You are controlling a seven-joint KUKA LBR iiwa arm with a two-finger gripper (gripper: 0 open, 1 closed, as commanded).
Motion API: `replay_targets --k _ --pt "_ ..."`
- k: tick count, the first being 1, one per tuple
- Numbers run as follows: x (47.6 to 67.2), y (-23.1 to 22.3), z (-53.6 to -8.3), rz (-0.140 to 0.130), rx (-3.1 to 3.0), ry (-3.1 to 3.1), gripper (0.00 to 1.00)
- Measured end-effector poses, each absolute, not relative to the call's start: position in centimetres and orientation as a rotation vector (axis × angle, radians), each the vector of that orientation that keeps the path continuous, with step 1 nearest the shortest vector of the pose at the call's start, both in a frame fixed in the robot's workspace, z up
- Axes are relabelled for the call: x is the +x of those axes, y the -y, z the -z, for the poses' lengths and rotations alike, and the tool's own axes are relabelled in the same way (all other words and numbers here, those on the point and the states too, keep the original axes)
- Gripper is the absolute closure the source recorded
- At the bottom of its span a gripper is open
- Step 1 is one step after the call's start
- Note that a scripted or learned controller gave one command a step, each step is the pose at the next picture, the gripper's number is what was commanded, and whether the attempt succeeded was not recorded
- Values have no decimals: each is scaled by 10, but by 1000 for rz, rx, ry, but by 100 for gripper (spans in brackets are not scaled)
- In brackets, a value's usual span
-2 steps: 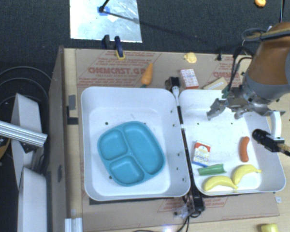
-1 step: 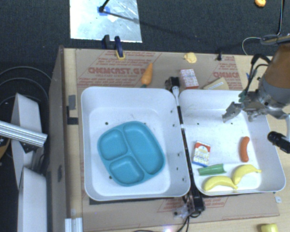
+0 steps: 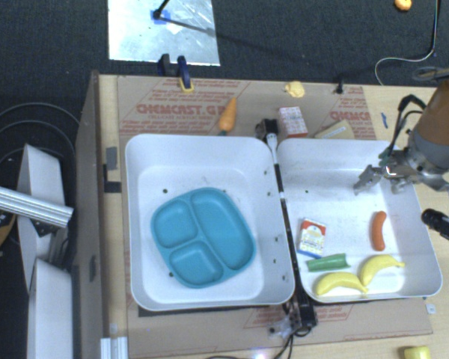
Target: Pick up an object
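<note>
The gripper (image 3: pixel 382 176) hangs over the upper right part of the right bin (image 3: pixel 329 163). Its fingers (image 3: pixel 365 180) stand apart, one pointing to the left and one to the lower right, and nothing is between them. No object is touching them. Above the gripper, the grey arm (image 3: pixel 438 137) with its orange band comes in from the right side.

The objects that can be picked all lie in the lower part of the same bin, well apart from the gripper. An orange sausage (image 3: pixel 378 230) is the closest one, below the gripper. Further down there are two yellow bananas (image 3: pixel 359 275) near the front wall, a green piece (image 3: pixel 327 261) just beside them, and a small card box (image 3: pixel 312 238) to the left.

The left bin (image 3: pixel 146 163) holds a blue divided plate (image 3: pixel 202 235). On the desk (image 3: pixel 172 111) behind the bins lie a carrot (image 3: pixel 227 115) and a small carton (image 3: pixel 292 121).

In my judgement the task is at its beginning: nothing is grasped and nothing is lifted. What is left is to choose an object, go down to it, close on it and raise it.
</note>
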State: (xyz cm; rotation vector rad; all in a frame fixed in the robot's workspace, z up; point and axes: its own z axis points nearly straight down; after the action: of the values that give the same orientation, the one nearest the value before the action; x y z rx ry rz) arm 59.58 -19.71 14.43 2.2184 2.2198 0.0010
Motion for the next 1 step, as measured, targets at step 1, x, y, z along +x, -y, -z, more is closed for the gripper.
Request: replay_targets --k 1 --pt "568 207 -97 2 2223 -2222 0"
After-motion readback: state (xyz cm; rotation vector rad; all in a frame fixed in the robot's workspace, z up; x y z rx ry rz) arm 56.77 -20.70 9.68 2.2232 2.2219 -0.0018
